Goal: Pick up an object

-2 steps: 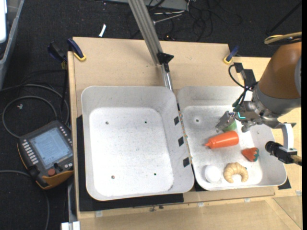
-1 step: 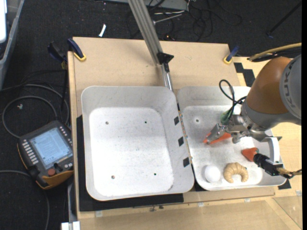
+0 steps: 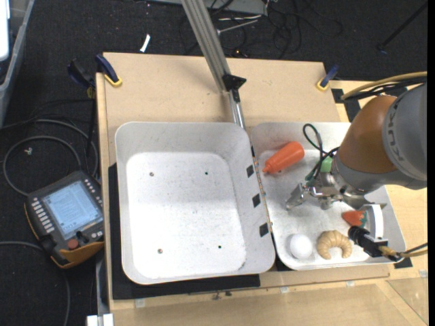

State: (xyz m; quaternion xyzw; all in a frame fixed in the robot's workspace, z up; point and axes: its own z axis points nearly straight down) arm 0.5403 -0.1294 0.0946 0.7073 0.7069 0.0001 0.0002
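Note:
My gripper (image 3: 308,204) hangs low over the middle of the right bin (image 3: 272,129), open, with nothing between its fingers. An orange carrot-shaped toy (image 3: 284,156) lies up and to the left of it, near the divider between the bins. A white ball (image 3: 300,245) and a tan croissant-shaped piece (image 3: 335,244) lie side by side at the front of that bin, below the gripper. A small orange-red piece (image 3: 353,216) shows just right of the gripper, partly hidden under the wrist.
The left bin (image 3: 122,141) stands beside the right one, its floor bare and speckled. A metal pole (image 3: 207,36) slants down from the top to the bins' back edge. A teach pendant (image 3: 64,212) lies on the floor at the left.

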